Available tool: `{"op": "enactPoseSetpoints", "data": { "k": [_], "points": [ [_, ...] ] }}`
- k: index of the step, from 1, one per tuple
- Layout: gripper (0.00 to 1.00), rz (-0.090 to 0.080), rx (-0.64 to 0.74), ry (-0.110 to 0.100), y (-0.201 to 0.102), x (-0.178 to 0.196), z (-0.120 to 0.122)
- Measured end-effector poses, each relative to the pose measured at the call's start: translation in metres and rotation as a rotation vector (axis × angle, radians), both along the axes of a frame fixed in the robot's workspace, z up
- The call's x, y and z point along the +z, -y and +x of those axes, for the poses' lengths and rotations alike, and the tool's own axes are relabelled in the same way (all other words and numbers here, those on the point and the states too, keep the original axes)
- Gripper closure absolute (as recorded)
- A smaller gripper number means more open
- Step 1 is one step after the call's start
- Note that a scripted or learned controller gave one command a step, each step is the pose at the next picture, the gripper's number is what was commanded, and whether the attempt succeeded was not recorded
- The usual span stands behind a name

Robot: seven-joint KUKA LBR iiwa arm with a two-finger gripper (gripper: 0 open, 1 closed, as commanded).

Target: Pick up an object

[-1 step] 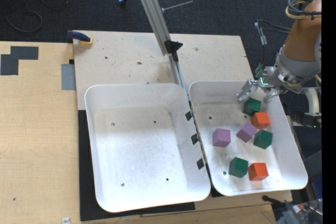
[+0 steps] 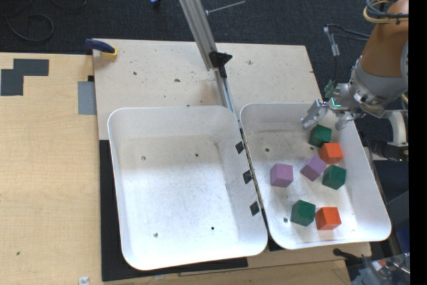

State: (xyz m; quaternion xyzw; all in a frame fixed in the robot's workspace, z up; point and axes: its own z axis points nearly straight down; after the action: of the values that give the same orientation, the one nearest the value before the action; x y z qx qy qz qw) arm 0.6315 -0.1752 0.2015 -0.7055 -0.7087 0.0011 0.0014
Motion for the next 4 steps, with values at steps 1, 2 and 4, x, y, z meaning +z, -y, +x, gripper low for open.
{"op": "enactPoseSetpoints", "data": {
  "k": [1, 2, 4],
  "points": [
    [0.00, 0.002, 0.001, -0.006, -0.004, -0.064, 0.001],
    [0.00, -0.006, 0.000, 0.023, -0.002, -0.082, 0.007],
    [1.00, -0.001, -0.003, 0.007, -0.001, -0.017, -0.002]
  ]
}}
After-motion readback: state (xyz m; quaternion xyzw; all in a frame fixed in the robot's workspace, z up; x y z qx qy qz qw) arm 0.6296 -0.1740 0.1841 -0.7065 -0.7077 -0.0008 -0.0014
